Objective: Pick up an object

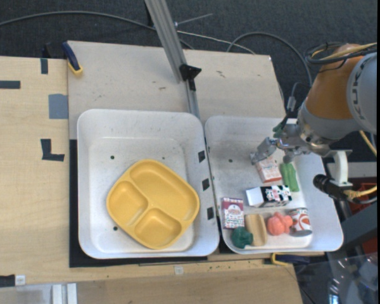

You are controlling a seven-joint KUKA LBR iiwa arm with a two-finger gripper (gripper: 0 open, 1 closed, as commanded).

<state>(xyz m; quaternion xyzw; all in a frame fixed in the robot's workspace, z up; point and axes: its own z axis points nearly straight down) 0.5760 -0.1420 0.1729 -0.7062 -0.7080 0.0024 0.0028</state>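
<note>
I see pincer [266, 152] low over right bin [231, 135], centre right of frame, above small carton [269, 170] beside green stick [290, 177]. Cannot tell pincer state. My worry: items crowded, descent may clip green stick, miss carton.

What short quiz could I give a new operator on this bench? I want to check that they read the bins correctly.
1. True or false: the yellow divided tray lies in the right bin.
2. Which item is nearest the gripper? A) green toy B) small carton C) wooden block
3. Fill in: the small items are gathered in the ___ bin.

Key
1. False: it lies in the left bin.
2. B: the small carton sits just under the gripper.
3. Right.
</note>
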